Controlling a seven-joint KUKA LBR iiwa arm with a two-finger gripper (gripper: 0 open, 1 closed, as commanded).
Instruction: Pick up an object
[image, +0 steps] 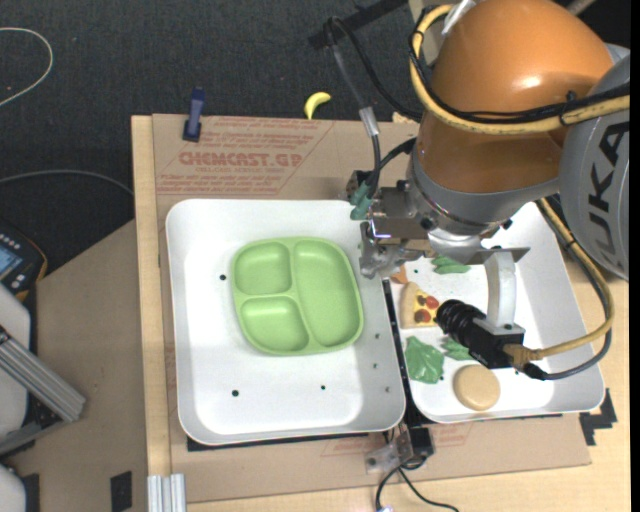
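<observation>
The right bin holds a toy pizza slice, a green leafy piece, a round tan bun and a small green piece. My gripper hangs low over that bin's near-left part, close to the wall between the two bins and just above the pizza slice. The orange-banded wrist hides much of the bin's far half. Nothing shows held in the gripper.
In the left bin lies a green divided plate, slightly tilted. Behind the bins, on the brown board, sit a blue clip and a small yellow banana.
</observation>
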